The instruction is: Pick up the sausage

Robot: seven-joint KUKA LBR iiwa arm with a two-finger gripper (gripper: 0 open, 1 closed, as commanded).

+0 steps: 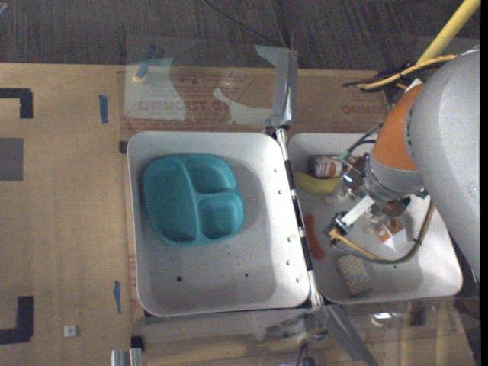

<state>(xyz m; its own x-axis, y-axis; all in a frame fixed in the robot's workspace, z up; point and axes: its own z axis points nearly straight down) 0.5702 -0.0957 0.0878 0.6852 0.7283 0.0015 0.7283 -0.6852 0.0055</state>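
The arm [450, 143] runs off the right edge, so its upper part is cut away, and its bulk hides the right bin's [427, 284] far right corner. The gripper [358, 219] sits under the wrist and cabling; how its jaws stand cannot be told. A small can [326, 165] behind the banana [316, 182] is too blurred to read.

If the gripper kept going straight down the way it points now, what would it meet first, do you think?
Probably the bare floor of the right bin. The gripper hangs right of the red sausage and above the speckled bun-like item; depth is hard to judge from above.
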